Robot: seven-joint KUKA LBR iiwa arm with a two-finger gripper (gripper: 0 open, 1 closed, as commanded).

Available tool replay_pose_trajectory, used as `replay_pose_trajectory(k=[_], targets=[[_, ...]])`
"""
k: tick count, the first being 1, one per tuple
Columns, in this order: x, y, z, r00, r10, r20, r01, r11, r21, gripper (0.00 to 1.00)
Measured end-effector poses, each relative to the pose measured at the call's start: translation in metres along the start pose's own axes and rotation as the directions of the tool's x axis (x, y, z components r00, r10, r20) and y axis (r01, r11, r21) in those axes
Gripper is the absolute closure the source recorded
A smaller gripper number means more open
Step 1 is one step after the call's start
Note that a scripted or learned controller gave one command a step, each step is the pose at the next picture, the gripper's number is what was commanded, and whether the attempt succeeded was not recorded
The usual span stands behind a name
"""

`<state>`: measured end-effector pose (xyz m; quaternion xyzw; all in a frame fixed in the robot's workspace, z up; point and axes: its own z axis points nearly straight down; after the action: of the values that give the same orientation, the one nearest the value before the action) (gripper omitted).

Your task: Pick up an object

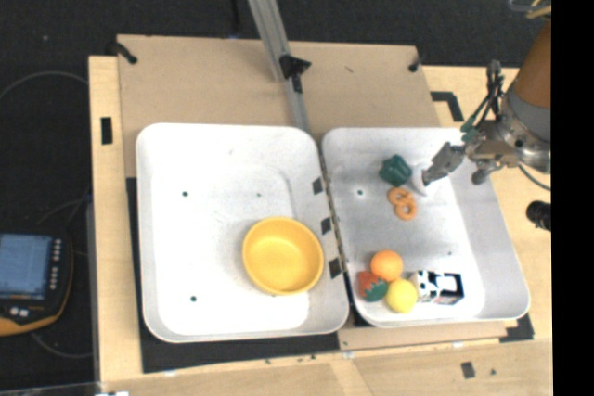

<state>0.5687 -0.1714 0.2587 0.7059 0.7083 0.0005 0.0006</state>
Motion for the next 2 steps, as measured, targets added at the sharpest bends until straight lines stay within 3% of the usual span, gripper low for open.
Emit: replay_pose_trajectory(k=[1, 2], targets=[[0.0, 0.0, 0.0, 1.0, 0.001, 0.0, -0.001, 1.0, 0.0, 0.0], [-0.003, -0.007, 0.061, 1.0, 0.004, 0.001, -0.004, 1.0, 0.007, 0.0]])
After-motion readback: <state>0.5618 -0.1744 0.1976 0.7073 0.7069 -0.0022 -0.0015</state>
